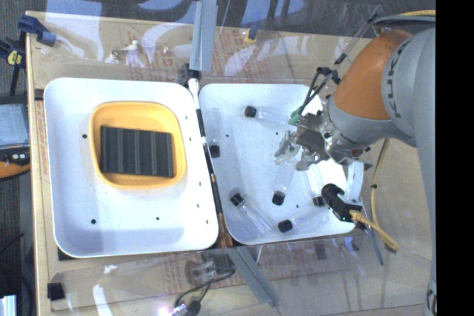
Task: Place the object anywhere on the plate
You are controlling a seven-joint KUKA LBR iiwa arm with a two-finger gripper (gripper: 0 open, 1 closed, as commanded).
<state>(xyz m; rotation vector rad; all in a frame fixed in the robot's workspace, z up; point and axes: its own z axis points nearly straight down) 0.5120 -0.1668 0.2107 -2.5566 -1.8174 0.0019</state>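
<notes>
Pick step: gripper (295, 152) low in right bin (244, 229), grip state unreadable; vial (280, 187) just below it, plate (137, 148) far left.

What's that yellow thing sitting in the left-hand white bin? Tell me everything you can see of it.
It looks like a yellow plate, squarish with rounded corners and a raised rim, seemingly plastic. Its middle holds a dark rectangular panel with lengthwise ridges. It lies flat on the floor of the left bin, toward the bin's upper half, touching nothing else. The gripper is over the other bin.
</notes>
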